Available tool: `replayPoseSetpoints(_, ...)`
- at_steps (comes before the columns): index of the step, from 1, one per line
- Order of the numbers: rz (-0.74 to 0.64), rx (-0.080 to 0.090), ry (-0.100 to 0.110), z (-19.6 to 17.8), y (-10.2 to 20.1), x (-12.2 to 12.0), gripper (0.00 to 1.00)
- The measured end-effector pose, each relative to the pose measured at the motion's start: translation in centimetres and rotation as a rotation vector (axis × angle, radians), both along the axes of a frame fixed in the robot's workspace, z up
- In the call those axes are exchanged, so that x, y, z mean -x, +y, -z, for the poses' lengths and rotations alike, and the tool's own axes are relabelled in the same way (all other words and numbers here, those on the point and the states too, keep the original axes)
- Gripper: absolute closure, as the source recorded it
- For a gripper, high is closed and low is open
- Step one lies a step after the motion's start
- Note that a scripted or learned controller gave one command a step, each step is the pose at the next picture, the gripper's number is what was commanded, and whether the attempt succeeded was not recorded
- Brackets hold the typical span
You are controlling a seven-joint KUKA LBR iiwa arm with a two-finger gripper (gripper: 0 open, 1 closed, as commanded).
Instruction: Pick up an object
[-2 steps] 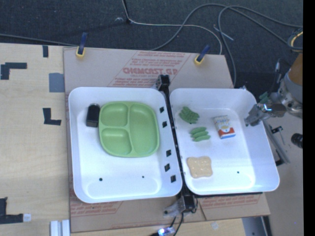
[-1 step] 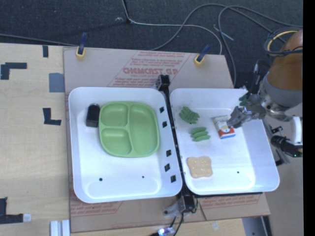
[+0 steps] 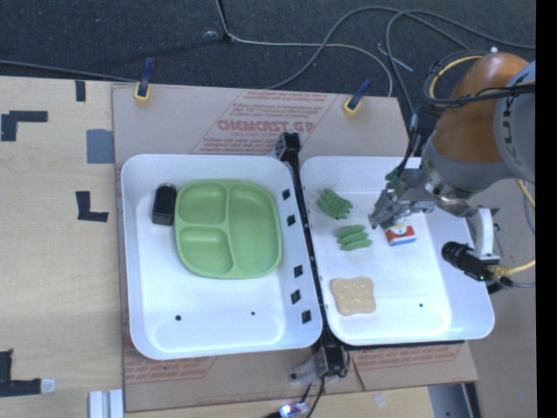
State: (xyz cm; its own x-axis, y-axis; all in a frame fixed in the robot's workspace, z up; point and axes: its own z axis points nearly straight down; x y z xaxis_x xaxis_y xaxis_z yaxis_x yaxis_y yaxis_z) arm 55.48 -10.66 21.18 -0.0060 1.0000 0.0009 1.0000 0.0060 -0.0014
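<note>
**A:** Gripper [image 3: 385, 213] low over the right bin [image 3: 461, 320], with the grey arm [image 3: 474, 138] reaching in behind it. Nothing sits between its tips that I can make out, so I'd judge this is the approach, before any grasp.

**B:** Are the jaws wide or narrow?

**A:** Cannot tell; the tips are a dark blur from this height. As for candidates: the small red, white and blue box [image 3: 400, 235] lies just beside the gripper on the arm's side, slightly toward the near edge of the bench. One green pea pod [image 3: 353, 237] lies just on its far side from the arm, and a second green pod [image 3: 334, 204] sits a little further out, toward the divider. The tan bread slice [image 3: 353, 295] is well apart, toward the near rim.

**B:** So what does the next move need?

**A:** My guess is a short drop and a close onto whichever piece is nearest, likely the box or the nearer pod. They lie close together, so the tips must straddle one without nudging the other.

**B:** And the setting?

**A:** Both bins rest on a cardboard sheet [image 3: 261, 120] clipped to a pale wooden bench [image 3: 52, 259]. The left bin [image 3: 139, 303], across the divider from the gripper, holds a green sectioned plate [image 3: 228, 229] with a small black block [image 3: 164, 205] touching its outer edge. Dark carpet [image 3: 104, 16] and loose cables [image 3: 348, 33] lie beyond the bench.
</note>
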Motion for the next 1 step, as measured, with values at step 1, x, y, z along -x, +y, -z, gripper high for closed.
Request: replayPoseSetpoints(1,-0.002,-0.001,-0.001,-1.16,5.77,0.61,1.0)
